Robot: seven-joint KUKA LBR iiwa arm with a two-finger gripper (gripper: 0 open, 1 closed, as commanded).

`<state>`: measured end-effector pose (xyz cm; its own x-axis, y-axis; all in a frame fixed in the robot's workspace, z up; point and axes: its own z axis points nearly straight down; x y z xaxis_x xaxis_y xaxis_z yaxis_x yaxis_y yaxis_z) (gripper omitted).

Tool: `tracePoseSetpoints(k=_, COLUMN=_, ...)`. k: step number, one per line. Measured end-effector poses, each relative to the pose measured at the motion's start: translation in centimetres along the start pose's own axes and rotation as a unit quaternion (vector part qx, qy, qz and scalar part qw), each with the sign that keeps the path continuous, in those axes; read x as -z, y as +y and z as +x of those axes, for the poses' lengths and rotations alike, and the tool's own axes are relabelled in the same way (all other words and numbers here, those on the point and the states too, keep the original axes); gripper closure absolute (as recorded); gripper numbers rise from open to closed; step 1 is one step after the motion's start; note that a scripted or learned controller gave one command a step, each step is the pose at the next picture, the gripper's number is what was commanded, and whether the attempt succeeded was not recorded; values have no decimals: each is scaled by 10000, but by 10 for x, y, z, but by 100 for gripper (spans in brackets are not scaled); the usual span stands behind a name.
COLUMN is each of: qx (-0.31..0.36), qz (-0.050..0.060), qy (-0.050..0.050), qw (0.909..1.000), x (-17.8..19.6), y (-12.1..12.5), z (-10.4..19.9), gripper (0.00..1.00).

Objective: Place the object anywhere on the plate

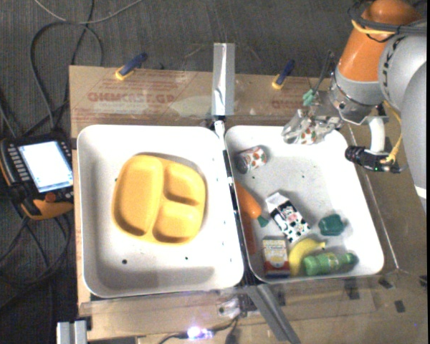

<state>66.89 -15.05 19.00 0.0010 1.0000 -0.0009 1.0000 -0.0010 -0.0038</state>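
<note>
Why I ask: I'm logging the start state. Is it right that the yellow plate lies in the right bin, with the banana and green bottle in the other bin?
Not quite. The camera view shows the yellow plate in the left bin, not the right. The banana and green bottle do lie in the other bin, the right one.
</note>
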Motion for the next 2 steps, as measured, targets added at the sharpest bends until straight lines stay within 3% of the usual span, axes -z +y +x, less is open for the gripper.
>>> tracePoseSetpoints(k=1, qx=966, qz=2, qy=6, qw=9953, x=-9, y=-28, z=108, gripper=100)
tracePoseSetpoints(k=2, qx=941, qz=-66, qy=-5, qw=9955, x=-2, y=-52, z=177, gripper=100)
